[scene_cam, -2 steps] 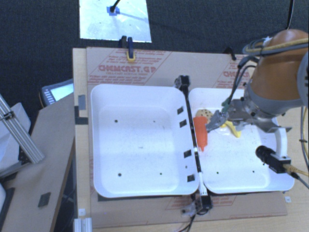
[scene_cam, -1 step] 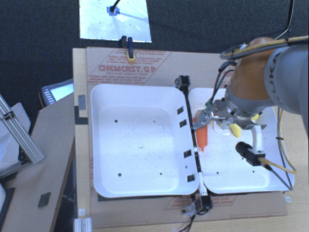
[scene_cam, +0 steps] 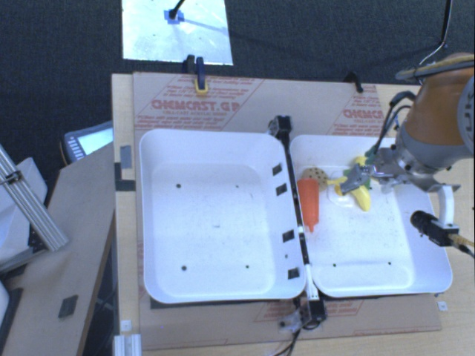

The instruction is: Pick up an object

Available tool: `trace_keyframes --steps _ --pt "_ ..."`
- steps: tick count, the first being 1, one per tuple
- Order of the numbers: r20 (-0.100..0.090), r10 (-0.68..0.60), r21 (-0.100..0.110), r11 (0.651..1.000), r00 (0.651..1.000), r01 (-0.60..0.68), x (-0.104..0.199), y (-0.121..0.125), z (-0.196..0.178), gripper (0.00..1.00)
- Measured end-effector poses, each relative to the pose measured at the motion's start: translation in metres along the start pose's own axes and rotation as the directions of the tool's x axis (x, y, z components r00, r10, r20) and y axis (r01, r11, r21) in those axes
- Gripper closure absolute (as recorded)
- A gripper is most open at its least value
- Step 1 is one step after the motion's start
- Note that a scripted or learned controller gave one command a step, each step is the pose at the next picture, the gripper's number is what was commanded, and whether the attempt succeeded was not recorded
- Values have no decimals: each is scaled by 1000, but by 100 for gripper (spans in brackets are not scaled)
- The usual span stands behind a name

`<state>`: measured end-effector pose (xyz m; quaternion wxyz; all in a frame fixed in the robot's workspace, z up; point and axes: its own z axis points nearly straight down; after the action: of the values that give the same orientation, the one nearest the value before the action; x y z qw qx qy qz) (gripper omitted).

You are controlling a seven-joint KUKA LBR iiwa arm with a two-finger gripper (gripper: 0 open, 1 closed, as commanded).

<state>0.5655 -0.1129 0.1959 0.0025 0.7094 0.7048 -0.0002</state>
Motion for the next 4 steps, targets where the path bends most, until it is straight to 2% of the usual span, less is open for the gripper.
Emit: trace_keyframes --steps 1,2,3,4 --pt "-2 -13 -5 1000 1000 13 10 81 25 0" --pt "-6 -6 7 1000 1000 7 22 -16 -12 0" --pt "-3 -15 -6 1000 1000 15 66 72 -11 0" --pt "-4 -2 4 1000 1000 2 25 -13 -42 0"
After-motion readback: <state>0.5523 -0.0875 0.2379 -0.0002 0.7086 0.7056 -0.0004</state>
